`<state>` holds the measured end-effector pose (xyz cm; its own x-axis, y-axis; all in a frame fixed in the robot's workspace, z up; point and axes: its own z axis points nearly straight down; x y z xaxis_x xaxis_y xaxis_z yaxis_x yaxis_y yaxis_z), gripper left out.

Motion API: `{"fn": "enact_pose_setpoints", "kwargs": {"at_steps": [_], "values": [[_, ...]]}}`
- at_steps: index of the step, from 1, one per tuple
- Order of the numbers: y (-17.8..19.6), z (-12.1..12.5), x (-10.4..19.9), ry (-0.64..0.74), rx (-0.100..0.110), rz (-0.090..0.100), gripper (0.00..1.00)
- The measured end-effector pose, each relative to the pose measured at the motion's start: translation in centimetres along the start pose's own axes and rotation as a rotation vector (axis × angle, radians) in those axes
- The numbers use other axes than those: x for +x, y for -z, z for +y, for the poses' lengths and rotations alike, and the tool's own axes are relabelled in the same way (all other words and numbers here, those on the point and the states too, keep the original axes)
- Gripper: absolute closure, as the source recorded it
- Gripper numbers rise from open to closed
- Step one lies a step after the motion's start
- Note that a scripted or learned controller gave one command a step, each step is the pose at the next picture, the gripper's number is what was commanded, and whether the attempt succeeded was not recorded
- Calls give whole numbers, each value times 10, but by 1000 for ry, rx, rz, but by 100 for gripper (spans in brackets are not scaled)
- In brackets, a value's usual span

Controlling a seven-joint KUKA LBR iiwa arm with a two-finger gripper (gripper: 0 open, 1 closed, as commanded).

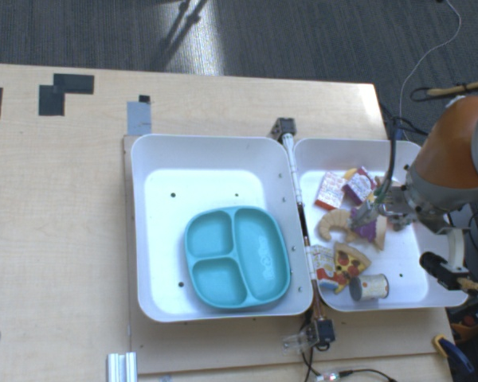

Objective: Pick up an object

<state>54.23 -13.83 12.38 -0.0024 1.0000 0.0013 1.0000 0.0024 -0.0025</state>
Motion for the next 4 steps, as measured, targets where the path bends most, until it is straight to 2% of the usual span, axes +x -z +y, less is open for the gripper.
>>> {"fn": "enact_pose_setpoints", "kwargs": {"at_steps": [1,2,3,4], "values": [[12,2,0,2,-7,-1,100],[-32,51,28,1,-6,-2,100],[-32,51,28,1,-5,-1,0],[-36,-29,25,-1,-11,-3,0]]}}
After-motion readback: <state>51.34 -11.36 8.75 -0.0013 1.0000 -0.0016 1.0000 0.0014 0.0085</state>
